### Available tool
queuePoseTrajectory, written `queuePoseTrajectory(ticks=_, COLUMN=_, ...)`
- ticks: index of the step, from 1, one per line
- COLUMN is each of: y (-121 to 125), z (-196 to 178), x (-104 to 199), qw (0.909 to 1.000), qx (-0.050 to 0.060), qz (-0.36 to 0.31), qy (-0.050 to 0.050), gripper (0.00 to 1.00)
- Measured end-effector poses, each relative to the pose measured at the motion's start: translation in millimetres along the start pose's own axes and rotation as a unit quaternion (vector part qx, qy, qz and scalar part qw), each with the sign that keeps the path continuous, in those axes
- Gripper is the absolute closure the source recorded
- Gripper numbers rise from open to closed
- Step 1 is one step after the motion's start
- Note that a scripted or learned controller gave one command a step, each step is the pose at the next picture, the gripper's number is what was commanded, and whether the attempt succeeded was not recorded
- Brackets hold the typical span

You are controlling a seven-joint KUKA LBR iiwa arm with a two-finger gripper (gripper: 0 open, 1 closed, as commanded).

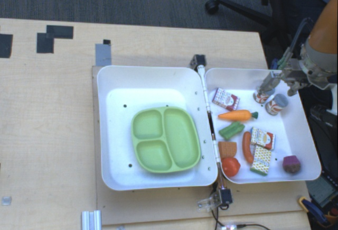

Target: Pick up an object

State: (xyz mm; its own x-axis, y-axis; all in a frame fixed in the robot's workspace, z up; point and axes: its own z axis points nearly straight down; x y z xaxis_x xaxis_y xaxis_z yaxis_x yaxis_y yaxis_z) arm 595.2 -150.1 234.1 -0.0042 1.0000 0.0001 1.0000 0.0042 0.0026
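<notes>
Arm (pixel 323 49) cut off at right edge; claw (pixel 262 92) blurred.

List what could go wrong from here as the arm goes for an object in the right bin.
1. The gripper hangs at the right white bin's far edge beside a small tipped-over can; a round can may roll away when touched.
2. The orange toy carrot, green toy pepper and red-and-white carton lie close together, so a grab there may catch two items or nudge neighbours.
</notes>
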Motion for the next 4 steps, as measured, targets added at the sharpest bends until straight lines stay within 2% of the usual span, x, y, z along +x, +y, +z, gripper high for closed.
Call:
queuePoseTrajectory(ticks=1, y=22.1, z=124.5, x=2.2, qw=1.0, qx=-0.001, qz=0.001, qy=0.0, gripper=0.0)
queuePoseTrajectory(ticks=2, y=-50.9, z=147.2, x=27.1, qw=1.0, qx=-0.002, qz=0.001, qy=-0.001, gripper=0.0)
queuePoseTrajectory(ticks=3, y=-48.5, z=135.2, x=27.3, qw=1.0, qx=-0.006, qz=0.001, qy=-0.001, gripper=1.0)
queuePoseTrajectory(ticks=4, y=-48.6, z=135.4, x=27.3, qw=1.0, qx=-0.006, qz=0.001, qy=-0.001, gripper=0.0)
